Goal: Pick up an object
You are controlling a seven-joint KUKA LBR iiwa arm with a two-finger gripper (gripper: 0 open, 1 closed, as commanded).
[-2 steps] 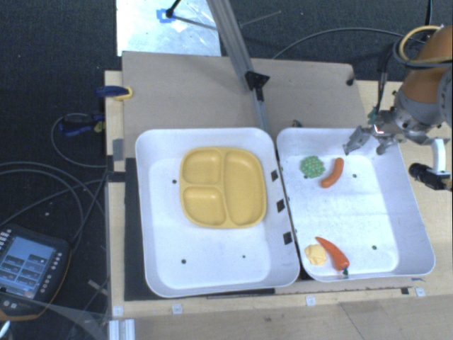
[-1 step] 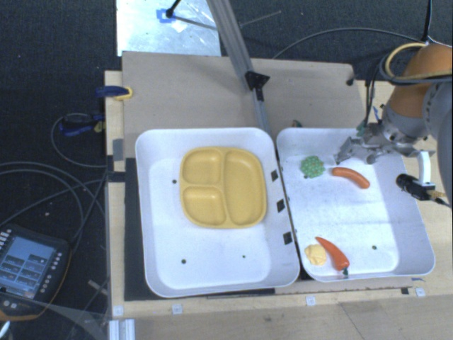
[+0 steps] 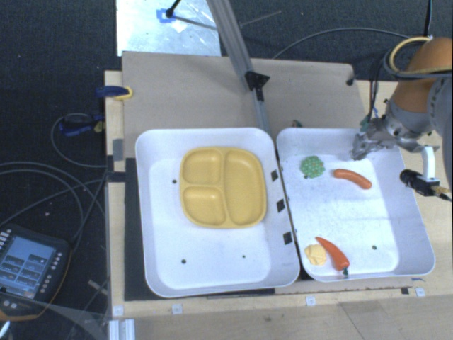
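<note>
Overhead, a slanted look down on a tan bench (image 3: 184, 83) carrying two shallow white bins side by side. In the left bin (image 3: 152, 211), a yellow plate (image 3: 224, 188) with three compartments, lying flat towards the far side. In the right bin (image 3: 410, 225), four small things: a green bumpy ball (image 3: 311, 166) at the far left, an orange sausage (image 3: 352, 178) just to its right and apart from it, and at the near edge a red pepper (image 3: 333, 252) touching a pale yellow lump (image 3: 316, 255) on its left. From the right, a grey arm (image 3: 417, 112) with an orange band, reaching in over the far right corner of the right bin. At its tip, the gripper (image 3: 362, 147), pointing down, close above the bin's far wall, near the sausage and the green ball but touching neither. Too small and dark to tell whether open or closed; nothing seen held in it. Beyond the bins, a slanting metal pole (image 3: 230, 27) crossing the bench. On the dark floor at the near left, a handheld screen (image 3: 25, 261) among loose cables (image 3: 71, 129).
</note>
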